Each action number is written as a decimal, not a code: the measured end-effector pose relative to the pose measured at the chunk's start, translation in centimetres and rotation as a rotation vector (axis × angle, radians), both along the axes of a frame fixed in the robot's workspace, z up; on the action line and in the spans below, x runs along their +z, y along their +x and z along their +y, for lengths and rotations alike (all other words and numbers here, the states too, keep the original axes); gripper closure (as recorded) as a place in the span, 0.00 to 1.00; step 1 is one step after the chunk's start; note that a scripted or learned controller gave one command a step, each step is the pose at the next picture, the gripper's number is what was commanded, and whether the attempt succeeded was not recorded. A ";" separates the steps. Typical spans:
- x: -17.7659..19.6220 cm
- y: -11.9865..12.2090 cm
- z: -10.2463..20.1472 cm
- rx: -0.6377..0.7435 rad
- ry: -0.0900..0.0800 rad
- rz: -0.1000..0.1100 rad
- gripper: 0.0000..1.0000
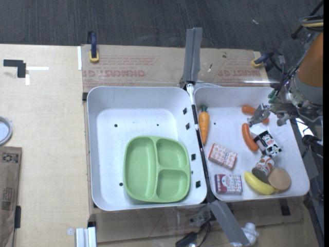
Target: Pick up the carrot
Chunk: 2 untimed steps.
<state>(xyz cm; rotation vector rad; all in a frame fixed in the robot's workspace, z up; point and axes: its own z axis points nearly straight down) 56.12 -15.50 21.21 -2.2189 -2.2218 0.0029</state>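
- Camera view: my gripper (259, 116) hangs over the far right part of the right bin (300, 187), fingers parted, nothing between them.
- The carrot (204, 125) lies along that bin's left wall, green top pointing far, well apart from me.
- A sausage (249, 137) sits just below my fingertips, a small orange piece (249, 109) beside them.
- Nearer: a black-and-white packet (268, 142), a pink box (222, 156), a small carton (228, 183), a banana (258, 183).
- The left bin (103, 138) has a green divided plate (157, 169).
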 end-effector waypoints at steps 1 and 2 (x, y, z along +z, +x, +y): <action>-9.8 2.8 5.7 0.061 0.000 0.001 0.00; -8.9 2.8 5.6 0.057 0.000 0.001 1.00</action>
